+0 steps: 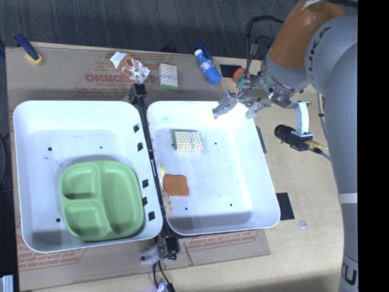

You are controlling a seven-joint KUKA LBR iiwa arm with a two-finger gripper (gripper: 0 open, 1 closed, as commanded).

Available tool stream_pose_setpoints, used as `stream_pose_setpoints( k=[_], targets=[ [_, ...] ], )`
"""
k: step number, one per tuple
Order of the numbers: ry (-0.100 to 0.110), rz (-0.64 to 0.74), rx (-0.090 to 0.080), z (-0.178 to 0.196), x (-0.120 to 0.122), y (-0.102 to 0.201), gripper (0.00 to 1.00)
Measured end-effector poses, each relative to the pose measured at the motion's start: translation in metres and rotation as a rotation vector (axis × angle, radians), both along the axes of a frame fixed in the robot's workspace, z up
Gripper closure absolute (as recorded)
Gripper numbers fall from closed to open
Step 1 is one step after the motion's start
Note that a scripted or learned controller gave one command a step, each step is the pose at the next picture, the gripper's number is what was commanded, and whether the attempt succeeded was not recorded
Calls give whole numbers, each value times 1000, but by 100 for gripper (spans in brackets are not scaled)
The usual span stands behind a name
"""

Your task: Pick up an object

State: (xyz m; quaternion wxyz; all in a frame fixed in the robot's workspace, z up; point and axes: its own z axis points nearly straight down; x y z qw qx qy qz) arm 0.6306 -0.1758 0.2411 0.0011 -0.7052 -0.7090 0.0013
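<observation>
The gripper (238, 106) hangs over the right bin's (258, 181) far rim, fingers spread and holding nothing. Below-left of it lie a patterned sponge (187, 141) and an orange block (175, 185); a green tray (101, 199) sits in the left bin (36, 126).

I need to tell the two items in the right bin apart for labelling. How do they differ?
The patterned block is pale with green and speckled print; the orange piece is plain orange-brown. The patterned block lies farther back, mid-bin; the orange piece sits nearer the left wall. Both lie flat in the right bin.

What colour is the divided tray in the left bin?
The divided tray is light green, seen clearly in the camera view.
</observation>
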Motion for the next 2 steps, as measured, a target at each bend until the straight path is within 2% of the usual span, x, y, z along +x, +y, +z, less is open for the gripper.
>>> stream_pose_setpoints(
  k=[1, 2],
  targets=[
    [5, 0, 2, -142, -123, -4, 0],
    [-2, 0, 1, -135, -39, 11, 0]
  ],
)
